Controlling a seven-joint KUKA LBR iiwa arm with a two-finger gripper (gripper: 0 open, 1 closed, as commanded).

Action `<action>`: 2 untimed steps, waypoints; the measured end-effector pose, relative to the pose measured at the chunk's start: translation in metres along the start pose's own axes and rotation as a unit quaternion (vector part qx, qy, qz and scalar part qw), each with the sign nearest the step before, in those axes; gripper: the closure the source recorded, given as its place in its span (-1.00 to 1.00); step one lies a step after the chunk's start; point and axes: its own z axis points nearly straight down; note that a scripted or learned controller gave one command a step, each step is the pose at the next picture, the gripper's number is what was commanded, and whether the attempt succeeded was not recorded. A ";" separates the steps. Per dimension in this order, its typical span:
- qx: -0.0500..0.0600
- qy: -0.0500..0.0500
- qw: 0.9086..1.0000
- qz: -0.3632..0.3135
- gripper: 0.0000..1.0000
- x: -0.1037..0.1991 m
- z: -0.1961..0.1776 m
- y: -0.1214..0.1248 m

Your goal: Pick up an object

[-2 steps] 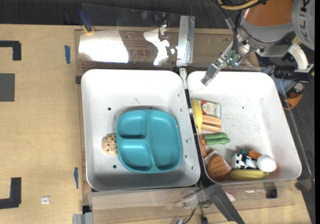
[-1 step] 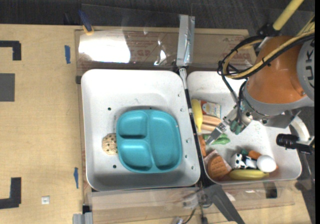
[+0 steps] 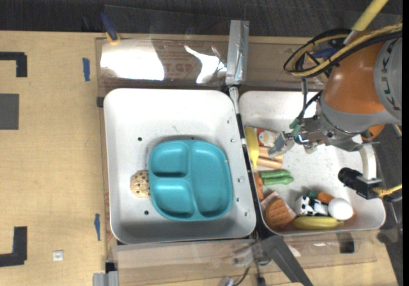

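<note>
Two white bins: the left bin [image 3: 121,112] has one teal tray [image 3: 190,178] and one cookie [image 3: 139,183]. The right bin [image 3: 275,104] has several toy foods, among them one banana [image 3: 316,222] and one egg [image 3: 340,210]. The gripper [image 3: 285,142] hangs above them; whether it grips anything, I cannot tell.

Below the pincer [image 3: 289,139] toy foods [image 3: 307,205] crowded the right bin [image 3: 275,104]; behind it the floor was free; far left, a teal tray [image 3: 190,178] blocked the left bin [image 3: 128,112].

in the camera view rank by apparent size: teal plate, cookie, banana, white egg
1. teal plate
2. banana
3. cookie and white egg: look about alike, and the plate hides part of the cookie, so unranked.
</note>
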 end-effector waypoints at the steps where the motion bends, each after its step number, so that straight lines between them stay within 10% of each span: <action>1: -0.001 0.000 0.995 -0.097 -1.00 0.012 0.000 0.078; 2: -0.004 -0.001 0.976 -0.216 -1.00 0.034 -0.088 0.089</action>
